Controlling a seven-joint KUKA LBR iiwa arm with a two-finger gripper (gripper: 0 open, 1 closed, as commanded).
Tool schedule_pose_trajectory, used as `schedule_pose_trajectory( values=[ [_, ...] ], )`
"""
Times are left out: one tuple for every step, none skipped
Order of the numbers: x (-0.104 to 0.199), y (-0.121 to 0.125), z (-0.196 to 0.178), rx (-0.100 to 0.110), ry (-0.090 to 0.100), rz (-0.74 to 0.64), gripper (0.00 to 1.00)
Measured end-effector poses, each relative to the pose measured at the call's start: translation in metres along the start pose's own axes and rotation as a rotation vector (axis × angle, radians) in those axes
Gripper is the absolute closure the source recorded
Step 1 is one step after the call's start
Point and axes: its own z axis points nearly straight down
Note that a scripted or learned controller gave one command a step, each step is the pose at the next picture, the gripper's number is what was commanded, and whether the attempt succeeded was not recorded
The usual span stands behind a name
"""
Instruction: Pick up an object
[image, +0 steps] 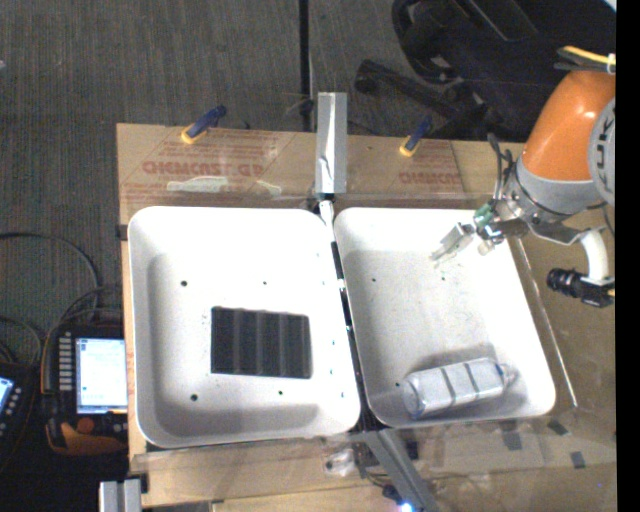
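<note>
- Two bins sit side by side on the counter (200, 160), each with one thing in it, so the arm has a choice.
- Left bin (150, 250): a dark ribbed slab (260, 342) lies flat near the middle, clear of all the walls.
- Right bin (400, 250): a pale wrapped pack (460, 387) lies on its side down at the near edge, tucked close to the near wall and tilted a little. That spot looks awkward to me, since a wall so close leaves little room for a finger on that side.
- The arm (570, 130) comes in from the right, orange band up high, and the end effector (452, 243) hangs over the far right corner of the right bin, well apart from the pack and nowhere near the slab.
- Its fingers are too small and blurred from here; I cannot tell whether they are spread or pressed together. Nothing is visibly between them.
- My read: no object is picked yet. The pack is the nearer target, being in the same bin; a reach toward the near edge would be needed.
- Clamps (205, 122) at the far edge pin the board down, presumably so the bins don't shift.
</note>
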Motion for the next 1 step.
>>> schedule_pose_trajectory(
  values=[
    [0.0007,-0.0742,0.0025,0.000,0.003,0.107,0.00]
  ],
)
